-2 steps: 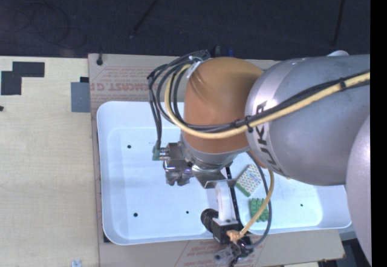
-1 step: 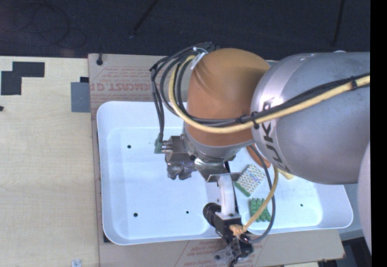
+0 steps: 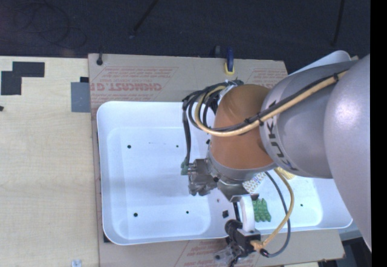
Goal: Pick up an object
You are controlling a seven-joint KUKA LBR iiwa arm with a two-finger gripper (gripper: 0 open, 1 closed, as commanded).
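**Green object (image 3: 261, 210) lay in the right bin, just right of the gripper**

The gripper (image 3: 198, 178) hung low over the strip where the two bins met, its metal body showing just left of the wrist. How wide it stood, and whether it had hold of anything, could not be told, since the wrist hid it from above. Just to its right, a white speckled thing (image 3: 256, 183) peeped out from under the wrist. Near that, toward the near side, the green object rested on the floor of the right bin (image 3: 309, 204), apart from the gripper. The left bin (image 3: 151, 163) spread out to the gripper's left. Above the wrist sat the orange band (image 3: 237, 129), and the grey arm (image 3: 320, 126) ran off to the right. Both bins stood on a cardboard sheet (image 3: 151, 81), which lay on the pale wooden bench (image 3: 42, 169).
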